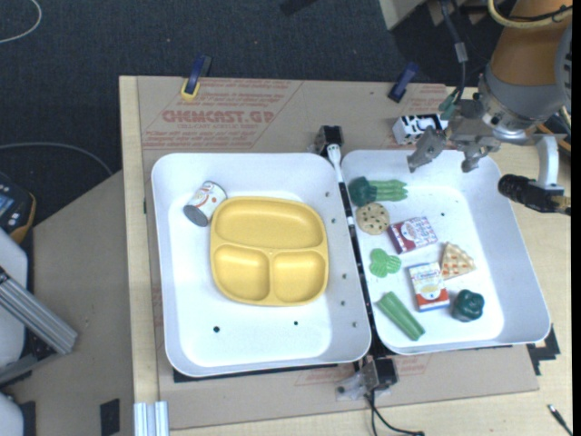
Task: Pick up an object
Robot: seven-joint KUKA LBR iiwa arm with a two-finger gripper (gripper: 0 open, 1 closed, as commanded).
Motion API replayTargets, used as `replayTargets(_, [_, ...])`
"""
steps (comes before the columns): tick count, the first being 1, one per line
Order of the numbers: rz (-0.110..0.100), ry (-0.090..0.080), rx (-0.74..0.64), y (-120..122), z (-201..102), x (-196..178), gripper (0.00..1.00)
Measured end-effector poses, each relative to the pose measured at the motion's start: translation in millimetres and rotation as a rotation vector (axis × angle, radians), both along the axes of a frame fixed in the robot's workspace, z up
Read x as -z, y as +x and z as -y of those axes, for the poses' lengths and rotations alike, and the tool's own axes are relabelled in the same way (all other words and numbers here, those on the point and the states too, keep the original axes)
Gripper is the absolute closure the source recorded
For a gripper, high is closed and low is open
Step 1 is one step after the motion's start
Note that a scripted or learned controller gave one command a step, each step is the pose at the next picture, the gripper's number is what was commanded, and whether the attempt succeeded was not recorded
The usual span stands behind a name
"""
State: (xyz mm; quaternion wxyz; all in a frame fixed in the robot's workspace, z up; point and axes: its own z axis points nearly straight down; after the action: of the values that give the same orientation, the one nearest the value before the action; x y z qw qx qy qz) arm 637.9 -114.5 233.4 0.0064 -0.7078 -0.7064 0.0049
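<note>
Left bin [172, 243]: glossy yellow tray [269, 249], three hollows, small can [203, 203] tipped at its ten o'clock. Right bin [508, 234]: round cookie [371, 217], red carton [414, 232], pizza wedge [457, 261], green toys. Gripper [447, 155] hovers at that bin's twelve o'clock rim, fingers spread wide, gripping nothing, arm [526, 53] slanting up toward one o'clock.

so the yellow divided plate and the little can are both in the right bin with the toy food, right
Not quite. The camera view shows the yellow divided plate and the little can in the left bin, the can lying on its side just off the plate's upper left corner. The toy food, such as the cookie and the pizza slice, is in the right bin.
</note>
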Motion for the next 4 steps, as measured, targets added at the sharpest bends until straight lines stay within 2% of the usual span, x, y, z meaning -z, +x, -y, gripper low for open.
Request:
replayTargets(1, [0.014, -0.001, -0.002, 2.2, -0.2, -8.9, 0.00])
replayTargets(4, [0.010, -0.001, -0.004, 17.6, -1.3, 128.8, 0.00])
